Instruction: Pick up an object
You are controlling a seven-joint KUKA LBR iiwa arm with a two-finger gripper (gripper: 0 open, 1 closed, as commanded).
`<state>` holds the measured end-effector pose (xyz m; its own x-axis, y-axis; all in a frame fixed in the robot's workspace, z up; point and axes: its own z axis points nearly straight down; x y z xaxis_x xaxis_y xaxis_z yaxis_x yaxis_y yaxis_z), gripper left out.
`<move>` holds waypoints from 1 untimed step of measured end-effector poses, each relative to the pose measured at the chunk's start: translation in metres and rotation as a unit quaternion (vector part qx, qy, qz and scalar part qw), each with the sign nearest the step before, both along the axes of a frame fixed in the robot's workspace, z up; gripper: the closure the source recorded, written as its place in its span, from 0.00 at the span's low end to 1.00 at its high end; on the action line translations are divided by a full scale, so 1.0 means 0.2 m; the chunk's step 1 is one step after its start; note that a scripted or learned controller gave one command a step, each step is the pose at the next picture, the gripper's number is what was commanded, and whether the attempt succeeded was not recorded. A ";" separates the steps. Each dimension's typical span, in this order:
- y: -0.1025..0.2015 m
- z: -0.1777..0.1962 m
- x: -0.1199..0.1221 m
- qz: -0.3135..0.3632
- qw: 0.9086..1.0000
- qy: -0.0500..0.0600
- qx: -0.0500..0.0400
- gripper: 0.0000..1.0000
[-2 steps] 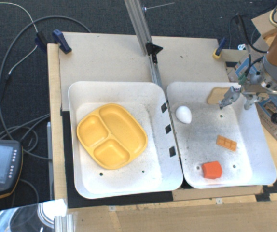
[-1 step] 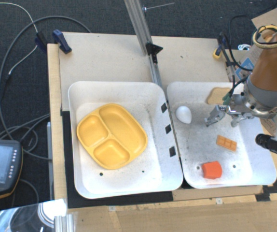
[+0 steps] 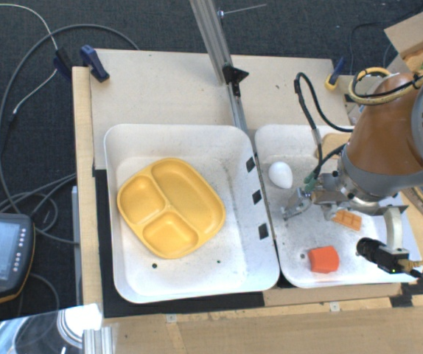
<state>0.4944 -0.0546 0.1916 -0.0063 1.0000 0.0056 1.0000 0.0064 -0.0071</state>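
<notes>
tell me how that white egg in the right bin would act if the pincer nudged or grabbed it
The egg looks smooth and rounded, so a nudge would probably roll it across the flat floor of the right bin. Its glossy curved sides might slip out of a pinch. If it is real, it could crack; that cannot be told here.

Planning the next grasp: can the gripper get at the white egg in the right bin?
Probably yes. The egg lies in the open beside the gripper, with the orange block lying well apart.
</notes>
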 end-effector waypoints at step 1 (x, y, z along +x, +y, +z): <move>-0.31 -0.07 0.03 -0.006 1.000 -0.003 -0.004 0.00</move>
